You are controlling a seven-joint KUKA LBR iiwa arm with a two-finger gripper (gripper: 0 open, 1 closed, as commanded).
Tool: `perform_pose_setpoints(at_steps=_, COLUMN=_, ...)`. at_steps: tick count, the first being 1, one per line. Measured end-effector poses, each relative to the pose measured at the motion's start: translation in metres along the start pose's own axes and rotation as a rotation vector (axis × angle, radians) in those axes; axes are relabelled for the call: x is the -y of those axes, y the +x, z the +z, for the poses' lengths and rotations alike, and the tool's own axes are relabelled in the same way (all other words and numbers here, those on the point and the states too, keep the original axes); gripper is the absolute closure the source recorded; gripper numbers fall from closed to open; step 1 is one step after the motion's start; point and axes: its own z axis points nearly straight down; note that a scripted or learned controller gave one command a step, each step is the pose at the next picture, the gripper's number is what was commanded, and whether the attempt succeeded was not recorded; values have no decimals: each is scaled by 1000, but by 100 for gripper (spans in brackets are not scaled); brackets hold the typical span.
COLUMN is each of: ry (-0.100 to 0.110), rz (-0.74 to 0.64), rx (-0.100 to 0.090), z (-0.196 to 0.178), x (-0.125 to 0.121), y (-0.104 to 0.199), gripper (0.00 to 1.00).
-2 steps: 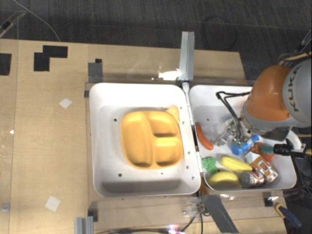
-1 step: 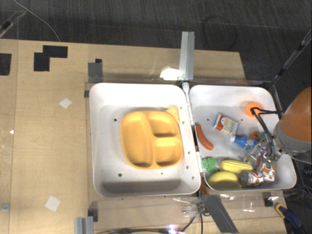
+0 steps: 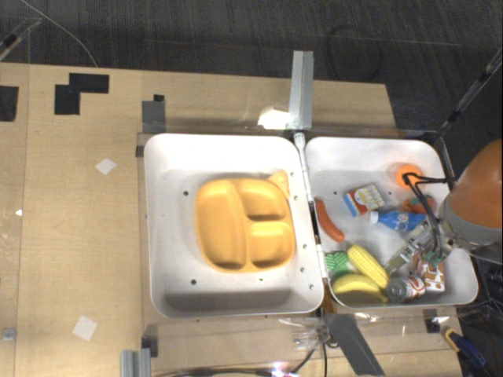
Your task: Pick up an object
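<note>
From the camera above, you see the gripper (image 3: 418, 251) low in the right bin (image 3: 369, 149); you cannot tell its grip. Just left of it lie a corn cob (image 3: 367, 266) and banana (image 3: 357, 287); a yellow divided tray (image 3: 242, 222) fills the left bin (image 3: 169, 210).

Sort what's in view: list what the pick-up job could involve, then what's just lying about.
In play:
gripper, down in the right bin
corn cob
banana
red sausage
small carton
blue-and-white bottle

Lying about:
yellow divided tray in the left bin
black shapes on the bench
</note>
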Motion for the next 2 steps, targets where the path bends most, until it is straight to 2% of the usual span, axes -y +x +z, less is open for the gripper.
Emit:
perform_pose_setpoints(at_steps=1, ry=-1, rz=314, rx=-7, z=2, x=-77, y=-12, gripper=0)
perform_pose_setpoints(at_steps=2, ry=1, rz=501, rx=-9, z=3, x=-122, y=-14, gripper=0)
